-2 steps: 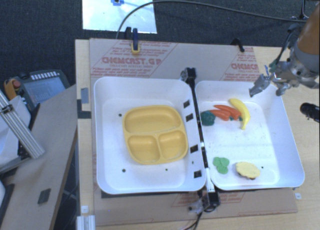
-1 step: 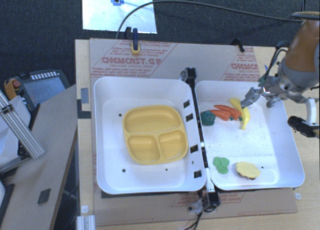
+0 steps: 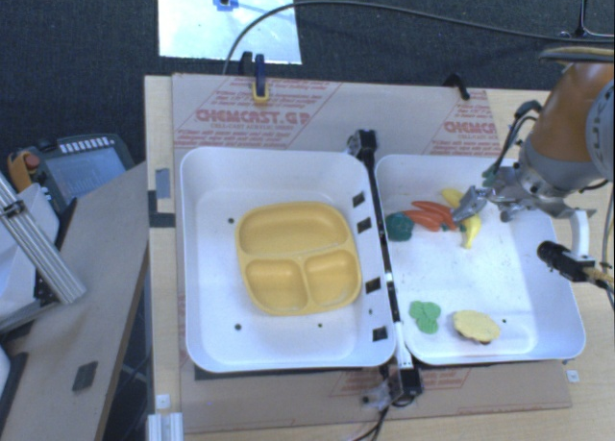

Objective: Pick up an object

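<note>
The arm runs off the right edge, so its base is cut off. The gripper covers part of the yellow banana and the carrot.

hand over right bin — beside banana

we see the right bin open across its middle; the carrot, banana and teal piece crowd its far side under the gripper, the green piece and the cookie its near side.
</note>
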`<state>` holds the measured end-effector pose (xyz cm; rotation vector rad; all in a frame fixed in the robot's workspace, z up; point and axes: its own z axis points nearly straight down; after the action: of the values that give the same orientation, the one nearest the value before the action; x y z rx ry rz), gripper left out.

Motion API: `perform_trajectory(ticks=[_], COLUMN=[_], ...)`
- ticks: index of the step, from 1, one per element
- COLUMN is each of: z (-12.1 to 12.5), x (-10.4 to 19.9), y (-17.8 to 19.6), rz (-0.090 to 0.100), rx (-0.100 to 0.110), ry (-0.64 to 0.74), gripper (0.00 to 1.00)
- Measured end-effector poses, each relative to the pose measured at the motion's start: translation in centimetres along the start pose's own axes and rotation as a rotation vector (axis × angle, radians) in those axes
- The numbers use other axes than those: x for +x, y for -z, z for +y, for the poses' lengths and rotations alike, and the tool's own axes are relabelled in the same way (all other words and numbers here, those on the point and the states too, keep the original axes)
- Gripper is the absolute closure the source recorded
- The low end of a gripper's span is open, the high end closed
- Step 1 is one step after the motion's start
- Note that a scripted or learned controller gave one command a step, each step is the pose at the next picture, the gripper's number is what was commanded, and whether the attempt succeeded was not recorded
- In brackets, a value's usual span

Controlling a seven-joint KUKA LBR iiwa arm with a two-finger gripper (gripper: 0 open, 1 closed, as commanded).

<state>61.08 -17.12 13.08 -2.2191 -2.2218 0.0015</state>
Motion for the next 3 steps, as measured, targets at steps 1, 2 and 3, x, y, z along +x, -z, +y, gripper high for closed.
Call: perform_trajectory(ticks=[1,2,3], z=[0.0,0.2,0.8], x=[0.1,0.0,0.0], y=[-4.9,-3.5,2.9], rz=[0.0,-0.001,-0.003], rx=[0.0,-0.005,-0.01], ry=[0.0,0.0,0.003], gripper=[0.0,1.0,1.0])
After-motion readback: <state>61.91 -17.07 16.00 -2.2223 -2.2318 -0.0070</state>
